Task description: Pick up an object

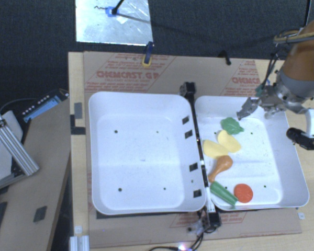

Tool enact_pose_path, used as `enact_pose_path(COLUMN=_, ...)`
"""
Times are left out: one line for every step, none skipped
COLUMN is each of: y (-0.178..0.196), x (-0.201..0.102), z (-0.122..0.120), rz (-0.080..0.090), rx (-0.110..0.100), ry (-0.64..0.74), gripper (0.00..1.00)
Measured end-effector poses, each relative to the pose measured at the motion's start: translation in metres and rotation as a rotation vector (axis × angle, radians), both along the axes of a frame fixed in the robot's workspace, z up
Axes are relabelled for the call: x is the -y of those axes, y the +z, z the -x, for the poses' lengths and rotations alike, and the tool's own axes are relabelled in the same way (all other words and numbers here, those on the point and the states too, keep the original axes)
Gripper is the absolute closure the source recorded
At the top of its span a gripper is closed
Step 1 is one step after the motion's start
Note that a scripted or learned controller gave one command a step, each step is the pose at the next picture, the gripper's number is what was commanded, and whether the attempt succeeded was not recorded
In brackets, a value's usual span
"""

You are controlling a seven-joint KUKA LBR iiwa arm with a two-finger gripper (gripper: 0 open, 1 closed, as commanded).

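Note:
The right bin holds several toy foods. A green leafy piece lies near its back. Below it sit two yellow pieces, then an orange gourd shape. A red round piece and a green stick-like piece rest at the front edge. My gripper hangs over the back of the right bin, just above and right of the green leafy piece, with nothing visibly held.
The left bin stands beside the right one, with a black divider between them. A silver sheet lies at the back of the bench. The arm comes in from the right.

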State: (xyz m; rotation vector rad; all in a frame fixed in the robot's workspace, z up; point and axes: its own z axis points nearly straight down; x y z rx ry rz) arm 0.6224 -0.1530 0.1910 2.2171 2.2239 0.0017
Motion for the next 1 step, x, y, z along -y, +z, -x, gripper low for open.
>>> enact_pose_path(y=-0.1126, x=-0.0307, z=0.0116, rz=-0.003, rx=-0.008, ry=0.003, gripper=0.0)
